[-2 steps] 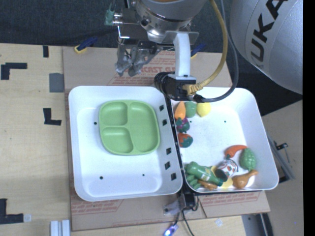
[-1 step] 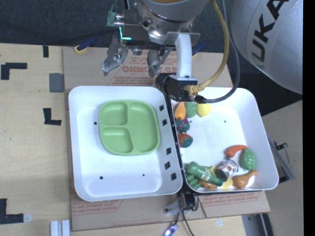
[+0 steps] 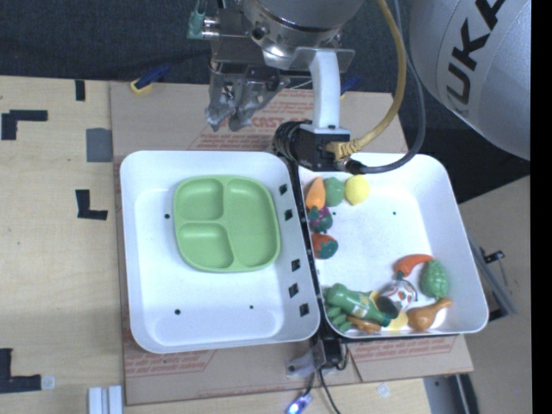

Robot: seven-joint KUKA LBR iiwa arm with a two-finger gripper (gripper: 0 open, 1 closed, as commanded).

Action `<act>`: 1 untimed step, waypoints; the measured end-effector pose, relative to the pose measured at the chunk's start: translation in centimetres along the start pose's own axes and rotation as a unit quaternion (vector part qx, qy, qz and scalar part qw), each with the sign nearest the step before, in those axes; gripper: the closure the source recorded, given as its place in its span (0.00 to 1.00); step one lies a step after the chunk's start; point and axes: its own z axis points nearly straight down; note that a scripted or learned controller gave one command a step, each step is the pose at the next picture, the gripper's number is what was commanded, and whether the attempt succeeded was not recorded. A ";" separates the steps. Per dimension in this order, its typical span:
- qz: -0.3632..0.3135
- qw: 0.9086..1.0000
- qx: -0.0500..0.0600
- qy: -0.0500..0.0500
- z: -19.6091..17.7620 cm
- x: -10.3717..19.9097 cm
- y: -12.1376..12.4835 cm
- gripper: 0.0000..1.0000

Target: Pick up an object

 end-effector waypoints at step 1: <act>0.000 1.000 0.000 0.000 0.1 0.0 0.0 0.00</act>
